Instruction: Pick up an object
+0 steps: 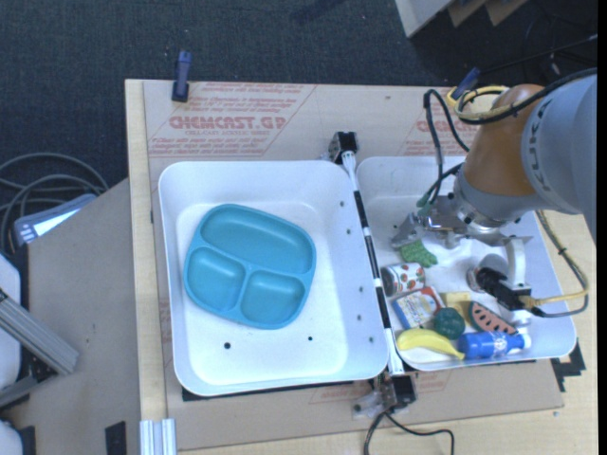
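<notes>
Far left of the fingers, the left bin holds a blue sectioned plate. The gripper sits low in the right bin; how wide it stands, can't tell. Just below: green toy, strawberry-print can, banana, watermelon slice.

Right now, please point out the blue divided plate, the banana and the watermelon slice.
blue divided plate [249, 264]: camera view, on its middle ridge.
banana [427, 341]: camera view, on its yellow middle.
watermelon slice [493, 318]: camera view, on its red flesh.
</notes>
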`<state>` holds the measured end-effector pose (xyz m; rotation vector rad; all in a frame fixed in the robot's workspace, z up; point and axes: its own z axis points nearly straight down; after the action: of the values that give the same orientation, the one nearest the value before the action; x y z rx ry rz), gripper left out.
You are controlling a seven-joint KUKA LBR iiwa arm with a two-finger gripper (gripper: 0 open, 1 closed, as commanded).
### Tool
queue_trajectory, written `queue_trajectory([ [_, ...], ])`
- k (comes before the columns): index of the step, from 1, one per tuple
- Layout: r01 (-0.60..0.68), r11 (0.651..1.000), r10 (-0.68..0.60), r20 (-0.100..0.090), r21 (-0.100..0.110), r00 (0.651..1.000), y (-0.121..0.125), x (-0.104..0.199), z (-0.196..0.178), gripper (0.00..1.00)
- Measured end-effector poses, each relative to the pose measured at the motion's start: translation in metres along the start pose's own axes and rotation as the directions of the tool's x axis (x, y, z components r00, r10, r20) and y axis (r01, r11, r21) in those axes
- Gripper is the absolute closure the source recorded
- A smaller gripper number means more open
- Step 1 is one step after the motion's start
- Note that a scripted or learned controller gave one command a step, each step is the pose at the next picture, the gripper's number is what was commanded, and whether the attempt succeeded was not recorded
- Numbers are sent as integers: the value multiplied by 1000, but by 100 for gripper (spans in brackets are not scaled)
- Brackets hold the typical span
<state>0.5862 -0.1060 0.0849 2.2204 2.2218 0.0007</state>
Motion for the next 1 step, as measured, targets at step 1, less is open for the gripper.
queue_trajectory([
  [1,-1,1000,1,1,-1,1000,0,0,-10,100],
])
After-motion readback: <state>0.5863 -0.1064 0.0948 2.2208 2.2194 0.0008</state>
